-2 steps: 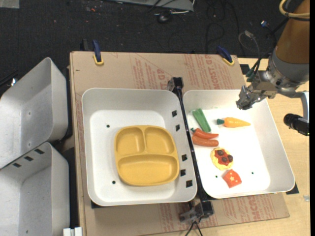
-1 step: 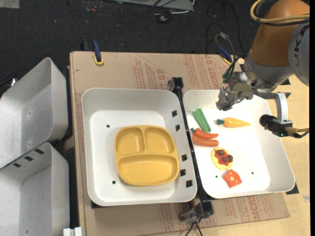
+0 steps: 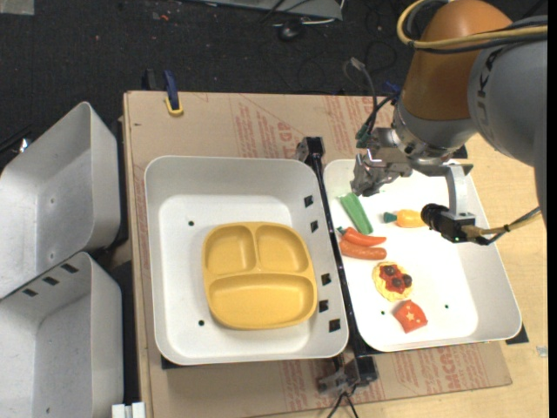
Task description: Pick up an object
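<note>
Reaching from right, end effector [image 3: 372,178] above green piece [image 3: 355,212]

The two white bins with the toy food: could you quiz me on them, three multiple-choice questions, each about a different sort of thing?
1. Where does the yellow tray lie?
A. left bin
B. right bin
C. bare bench

2. What colour is the stick nearest the pincer?
A. blue
B. green
C. purple

3. How does the tray sit?
A. upside down
B. on edge
C. flat, compartments up

Answers:
1 A: it lies inside the left bin.
2 B: the stick is plainly green.
3 C: its three compartments face up.
</note>
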`<action>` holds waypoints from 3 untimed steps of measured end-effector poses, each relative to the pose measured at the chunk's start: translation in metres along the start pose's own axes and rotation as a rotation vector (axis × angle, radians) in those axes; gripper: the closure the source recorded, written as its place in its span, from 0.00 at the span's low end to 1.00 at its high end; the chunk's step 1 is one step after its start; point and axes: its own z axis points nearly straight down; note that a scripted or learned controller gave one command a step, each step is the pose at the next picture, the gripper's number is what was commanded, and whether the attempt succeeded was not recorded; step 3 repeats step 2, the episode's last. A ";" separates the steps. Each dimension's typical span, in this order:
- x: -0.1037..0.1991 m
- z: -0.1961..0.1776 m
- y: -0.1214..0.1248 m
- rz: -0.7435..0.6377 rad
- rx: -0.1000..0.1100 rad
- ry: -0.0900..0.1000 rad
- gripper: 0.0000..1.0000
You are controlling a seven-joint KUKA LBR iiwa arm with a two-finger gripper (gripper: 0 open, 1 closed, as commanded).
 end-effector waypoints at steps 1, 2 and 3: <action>0.052 -0.004 -0.001 -0.002 -0.003 0.001 1.00; 0.111 0.008 0.012 -0.002 -0.004 0.000 1.00; 0.111 0.008 0.012 -0.002 -0.004 0.000 1.00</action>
